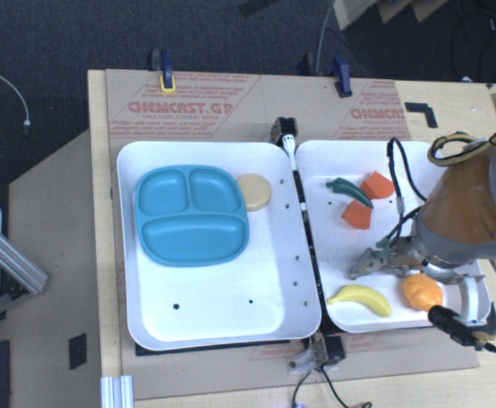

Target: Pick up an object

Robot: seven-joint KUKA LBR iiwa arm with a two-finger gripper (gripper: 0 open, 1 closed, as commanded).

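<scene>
1. Starting at the 9 o'clock side of the table (pixel 230 100), the left bin (pixel 222 313) holds a blue divided plate (pixel 193 214) in its 10 o'clock part.
2. A round beige disc (pixel 254 191) lies just beside the plate at its 2 o'clock, touching or nearly touching the plate's rim.
3. The right bin (pixel 316 164) sits edge to edge with the left one.
4. A yellow banana (pixel 360 299) lies near the right bin's 7 o'clock corner.
5. A green pepper-like piece (pixel 350 190) lies toward 12 o'clock, with an orange-red block (pixel 358 216) just below it and another orange-red piece (pixel 379 185) just beside it at 3 o'clock.
6. The jaws (pixel 377 262) hang between the banana and the orange-red block; the fingers look spread apart with nothing between them.
7. An orange fruit (pixel 421 292) lies at 4 o'clock of the jaws, partly under the arm (pixel 469 206).
</scene>
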